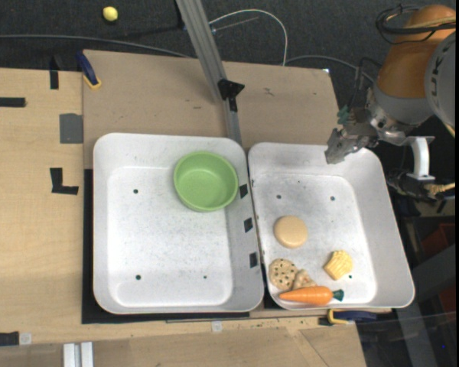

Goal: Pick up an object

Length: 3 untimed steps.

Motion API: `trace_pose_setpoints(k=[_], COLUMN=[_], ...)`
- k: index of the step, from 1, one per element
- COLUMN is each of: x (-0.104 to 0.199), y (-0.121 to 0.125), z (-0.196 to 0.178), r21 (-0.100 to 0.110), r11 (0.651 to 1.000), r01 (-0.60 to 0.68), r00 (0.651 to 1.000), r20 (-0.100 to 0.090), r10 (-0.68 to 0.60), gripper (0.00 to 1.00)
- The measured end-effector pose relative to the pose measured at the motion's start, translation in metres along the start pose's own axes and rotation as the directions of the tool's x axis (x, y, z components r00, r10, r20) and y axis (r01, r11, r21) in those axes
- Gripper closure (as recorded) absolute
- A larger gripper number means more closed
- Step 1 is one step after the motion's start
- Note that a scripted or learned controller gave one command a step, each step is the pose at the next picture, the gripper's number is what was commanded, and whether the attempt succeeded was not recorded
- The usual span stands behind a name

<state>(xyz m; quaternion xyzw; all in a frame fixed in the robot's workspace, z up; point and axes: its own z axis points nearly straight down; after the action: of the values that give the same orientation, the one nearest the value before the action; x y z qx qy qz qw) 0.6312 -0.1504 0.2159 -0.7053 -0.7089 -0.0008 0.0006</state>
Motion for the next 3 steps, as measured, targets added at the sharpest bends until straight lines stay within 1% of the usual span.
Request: trace_pose_setpoints(k=[1, 2, 3], x=[0.049, 0.102, 0.165], y=[-0.013, -0.025, -0.042], z=[-0.012, 0.0, -0.005], r21=[0.001, 0.004, 0.004], r11=[1.0, 1.0, 1.0], r01=[0.001, 0.001, 0.003], r00=[1.0, 1.0, 1.0], r20=[0.0, 0.0, -0.001], r10=[-0.001, -0.001, -0.003], gripper=[1.0, 1.0, 1.0])
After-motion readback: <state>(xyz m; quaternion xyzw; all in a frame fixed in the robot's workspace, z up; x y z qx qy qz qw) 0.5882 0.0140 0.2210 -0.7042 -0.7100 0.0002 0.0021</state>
